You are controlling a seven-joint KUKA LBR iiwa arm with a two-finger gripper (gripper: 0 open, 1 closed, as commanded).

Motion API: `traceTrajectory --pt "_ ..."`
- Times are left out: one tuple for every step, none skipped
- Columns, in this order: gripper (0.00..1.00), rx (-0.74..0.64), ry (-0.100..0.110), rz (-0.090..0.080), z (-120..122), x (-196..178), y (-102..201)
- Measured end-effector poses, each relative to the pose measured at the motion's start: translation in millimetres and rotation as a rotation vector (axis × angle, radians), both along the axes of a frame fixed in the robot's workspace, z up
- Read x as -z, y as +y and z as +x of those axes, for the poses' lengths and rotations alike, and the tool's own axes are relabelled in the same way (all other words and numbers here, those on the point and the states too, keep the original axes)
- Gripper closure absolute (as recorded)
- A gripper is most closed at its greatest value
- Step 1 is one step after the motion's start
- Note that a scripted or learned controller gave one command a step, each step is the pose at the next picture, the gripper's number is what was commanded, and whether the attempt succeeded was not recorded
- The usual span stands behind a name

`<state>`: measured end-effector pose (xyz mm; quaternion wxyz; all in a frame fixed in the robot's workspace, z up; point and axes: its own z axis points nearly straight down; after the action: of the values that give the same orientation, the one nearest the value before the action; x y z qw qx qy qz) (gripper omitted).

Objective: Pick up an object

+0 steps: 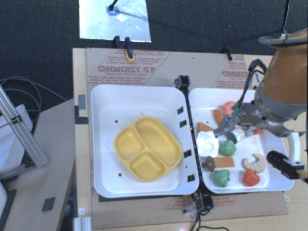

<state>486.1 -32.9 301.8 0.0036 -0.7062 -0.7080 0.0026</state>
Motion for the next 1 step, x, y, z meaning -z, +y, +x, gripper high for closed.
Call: traceTrajectory --pt "0.0 -0.006 -0.03 0.001 0.8 -234.4 46.4"
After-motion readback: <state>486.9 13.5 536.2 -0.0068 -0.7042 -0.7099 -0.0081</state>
